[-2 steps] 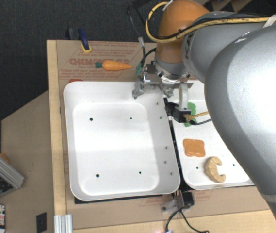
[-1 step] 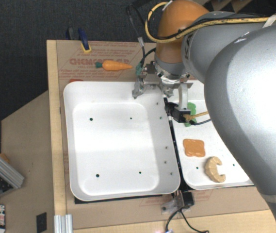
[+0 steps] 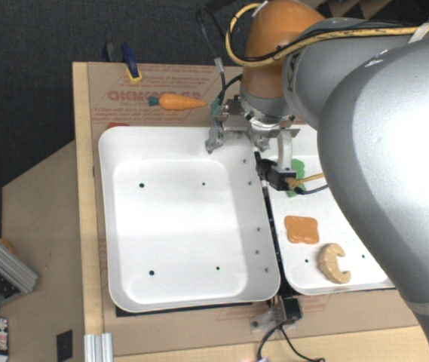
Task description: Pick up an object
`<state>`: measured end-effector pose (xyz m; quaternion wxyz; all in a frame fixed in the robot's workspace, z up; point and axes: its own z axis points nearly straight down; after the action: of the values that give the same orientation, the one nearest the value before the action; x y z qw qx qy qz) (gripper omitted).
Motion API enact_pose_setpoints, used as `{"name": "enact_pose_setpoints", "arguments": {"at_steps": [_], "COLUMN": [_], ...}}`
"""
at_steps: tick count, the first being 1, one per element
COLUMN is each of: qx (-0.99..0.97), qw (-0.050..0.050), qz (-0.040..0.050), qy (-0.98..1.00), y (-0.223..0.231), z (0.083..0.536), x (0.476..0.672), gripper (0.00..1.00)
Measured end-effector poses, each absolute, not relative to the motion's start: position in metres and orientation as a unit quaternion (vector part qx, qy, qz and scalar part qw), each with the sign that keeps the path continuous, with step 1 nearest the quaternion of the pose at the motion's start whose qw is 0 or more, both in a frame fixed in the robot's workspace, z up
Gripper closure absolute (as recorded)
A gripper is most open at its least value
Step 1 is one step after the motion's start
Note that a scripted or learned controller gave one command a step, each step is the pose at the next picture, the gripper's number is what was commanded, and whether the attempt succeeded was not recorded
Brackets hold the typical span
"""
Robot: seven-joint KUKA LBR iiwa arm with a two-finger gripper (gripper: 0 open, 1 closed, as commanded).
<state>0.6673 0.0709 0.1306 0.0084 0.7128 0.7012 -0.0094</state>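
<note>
My gripper (image 3: 253,148) hangs below the orange wrist band, over the far end of the ridge between the two white bins. A small green object (image 3: 298,167) lies just to its right in the right bin (image 3: 304,276), partly hidden by the arm. Nearer the front of that bin lie a flat orange-brown piece (image 3: 301,229) and a tan croissant-shaped piece (image 3: 333,263). The left bin (image 3: 110,202) spreads out to the gripper's left. The view shows nothing held in the gripper.
An orange carrot (image 3: 179,102) lies on the cardboard behind the left bin, outside it. A blue clamp (image 3: 131,63) sits at the cardboard's far edge. The large grey arm covers the right bin's far and right parts.
</note>
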Motion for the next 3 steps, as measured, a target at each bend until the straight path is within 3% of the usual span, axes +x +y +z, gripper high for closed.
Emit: {"name": "enact_pose_setpoints", "arguments": {"at_steps": [2,3], "qx": [0.713,0.716], "qw": [0.008,0.017], "qz": [-0.0095,-0.0206], "qy": [0.701,0.698], "y": [0.071,0.057], "z": [0.13,0.14], "x": [0.668,0.667], "gripper": [0.0,1.0]}}
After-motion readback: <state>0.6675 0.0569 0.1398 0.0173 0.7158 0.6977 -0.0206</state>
